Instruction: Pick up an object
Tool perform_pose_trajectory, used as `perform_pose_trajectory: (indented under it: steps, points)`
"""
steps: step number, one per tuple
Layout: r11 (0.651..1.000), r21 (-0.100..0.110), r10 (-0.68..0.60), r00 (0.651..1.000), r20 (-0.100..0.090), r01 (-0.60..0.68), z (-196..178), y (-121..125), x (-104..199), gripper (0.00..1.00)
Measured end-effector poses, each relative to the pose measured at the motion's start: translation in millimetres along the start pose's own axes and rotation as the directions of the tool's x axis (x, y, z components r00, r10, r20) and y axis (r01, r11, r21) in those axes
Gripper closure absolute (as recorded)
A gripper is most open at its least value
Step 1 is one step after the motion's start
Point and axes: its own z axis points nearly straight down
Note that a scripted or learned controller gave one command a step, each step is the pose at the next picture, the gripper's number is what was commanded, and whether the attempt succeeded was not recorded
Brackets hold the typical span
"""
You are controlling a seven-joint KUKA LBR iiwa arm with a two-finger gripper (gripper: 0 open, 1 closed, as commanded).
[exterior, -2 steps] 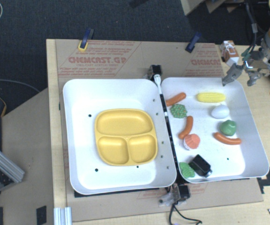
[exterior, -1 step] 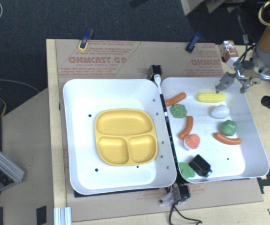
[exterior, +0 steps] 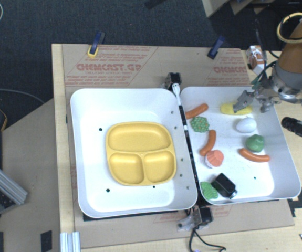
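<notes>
The right white bin (exterior: 282,167) holds several toy foods. A yellow piece (exterior: 227,108) lies at the back, with a white egg (exterior: 245,125) just in front of it. My gripper (exterior: 252,105) hangs over the bin's back right part, above and just behind the egg, its left finger (exterior: 240,105) next to the yellow piece. The fingers are spread open and nothing is between them. Also in this bin are an orange sausage (exterior: 196,110), a green broccoli (exterior: 199,124), a red sausage (exterior: 209,142), a pink-red piece (exterior: 214,158), a green ball (exterior: 255,142) and an orange carrot (exterior: 254,155).
A black block (exterior: 225,185) rests on a green leaf (exterior: 208,191) at the right bin's front left. The left bin (exterior: 85,156) holds a yellow divided plate (exterior: 140,152). A black divider clip (exterior: 174,80) sits between the bins at the back.
</notes>
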Motion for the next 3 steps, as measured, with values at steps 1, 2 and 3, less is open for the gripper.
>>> perform_pose_trajectory:
  steps: [1,2,3]
  points:
    - [1.000,0.002,-0.001,1.000,-0.004,0.002,37,0,2,0.00]
    - [1.000,-0.003,-0.002,1.000,0.001,0.002,25,1,2,1.00]
    - [1.000,-0.012,0.002,1.000,0.005,-0.002,-21,-4,3,1.00]
